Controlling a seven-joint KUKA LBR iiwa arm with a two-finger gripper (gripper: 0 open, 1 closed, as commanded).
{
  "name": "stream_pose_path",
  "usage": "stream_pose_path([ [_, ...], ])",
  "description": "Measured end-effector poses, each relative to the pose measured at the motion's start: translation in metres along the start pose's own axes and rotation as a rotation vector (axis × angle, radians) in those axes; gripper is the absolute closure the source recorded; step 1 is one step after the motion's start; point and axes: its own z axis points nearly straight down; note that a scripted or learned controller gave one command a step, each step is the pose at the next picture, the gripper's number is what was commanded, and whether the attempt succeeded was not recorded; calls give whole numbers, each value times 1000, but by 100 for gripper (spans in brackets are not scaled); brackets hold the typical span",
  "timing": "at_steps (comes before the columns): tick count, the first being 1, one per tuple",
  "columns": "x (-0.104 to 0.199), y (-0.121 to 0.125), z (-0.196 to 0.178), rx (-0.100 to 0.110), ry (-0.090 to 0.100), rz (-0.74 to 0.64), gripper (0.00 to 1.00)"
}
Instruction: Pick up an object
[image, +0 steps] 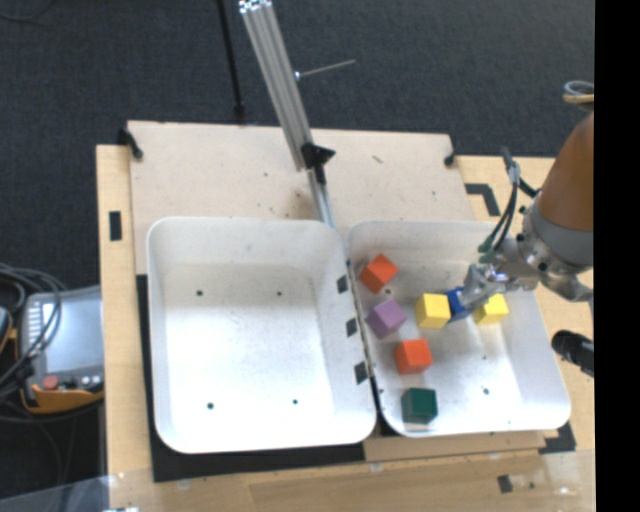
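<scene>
The right bin (530, 385) holds several small blocks. An orange block (378, 272) lies near its left wall, with a purple block (386, 317) below it, a second orange block (413, 355) lower still, and a green block (420, 405) near the front rim. A yellow block (433, 310) sits mid-bin, a blue block (457, 302) shows just right of it, and another yellow block (491, 310) lies beyond that. My gripper (478, 292) is down in the bin over the blue block, between the two yellow ones. The blue block is partly hidden by the gripper.
The left bin (160, 300) stands beside the right one, sharing a middle wall with black clips (352, 326). A slanted aluminium post (285, 90) rises from the bench behind the bins. The arm's grey and orange wrist (570, 200) hangs over the right bin's far corner.
</scene>
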Motion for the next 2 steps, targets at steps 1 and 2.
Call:
stream_pose_path([
  [1,41,6,1,4,1,-1,100],
  [2,96,14,15,7,3,-1,100],
])
